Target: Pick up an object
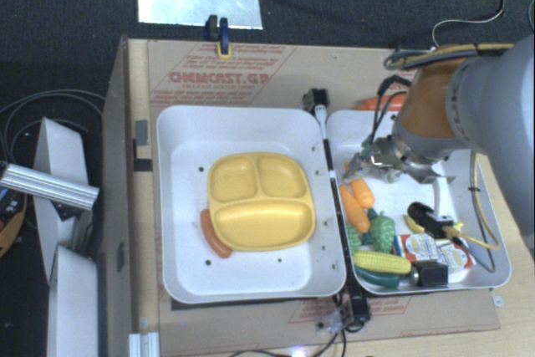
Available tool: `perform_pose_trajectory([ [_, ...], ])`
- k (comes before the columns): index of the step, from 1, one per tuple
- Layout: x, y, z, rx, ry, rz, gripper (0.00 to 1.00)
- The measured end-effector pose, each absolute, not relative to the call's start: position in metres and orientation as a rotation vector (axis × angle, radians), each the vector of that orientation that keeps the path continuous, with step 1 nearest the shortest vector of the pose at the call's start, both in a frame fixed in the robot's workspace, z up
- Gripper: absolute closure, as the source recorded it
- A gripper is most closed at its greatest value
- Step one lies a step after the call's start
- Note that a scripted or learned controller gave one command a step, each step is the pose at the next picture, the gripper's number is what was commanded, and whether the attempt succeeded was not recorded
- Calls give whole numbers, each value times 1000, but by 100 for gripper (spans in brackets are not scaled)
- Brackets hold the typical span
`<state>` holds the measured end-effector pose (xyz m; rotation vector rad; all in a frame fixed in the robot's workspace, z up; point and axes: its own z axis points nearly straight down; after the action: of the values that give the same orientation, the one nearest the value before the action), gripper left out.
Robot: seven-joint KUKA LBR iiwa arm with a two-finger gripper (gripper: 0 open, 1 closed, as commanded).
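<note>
A grey robot arm (pixel 489 92) with an orange band reaches in from the right over a worktop (pixel 217 75) covered with printed cardboard, its claw (pixel 374 161) hanging low over the far left part of the right bin (pixel 498 240). From this angle it cannot be told whether the claw is clenched or released, and nothing can be seen in its grip. Just near of the claw lie two orange toy carrots (pixel 361 198), hard against the bin's left wall. Nearer still is a bumpy green toy vegetable (pixel 381 232), then a yellow ear of corn (pixel 383 264) lying along the near wall, with a red-and-white packet (pixel 428 247) to its right. In the left bin (pixel 180 180) a yellow divided plate (pixel 259 201) sits in the middle, and a reddish toy sausage (pixel 213 237) pokes out from under the plate's near left edge.
</note>
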<state>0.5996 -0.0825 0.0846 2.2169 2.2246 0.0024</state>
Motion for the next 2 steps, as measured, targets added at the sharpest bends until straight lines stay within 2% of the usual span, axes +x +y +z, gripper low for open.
perform_pose_trajectory([
  [2,581,-83,84,2220,2222,1,0],
])
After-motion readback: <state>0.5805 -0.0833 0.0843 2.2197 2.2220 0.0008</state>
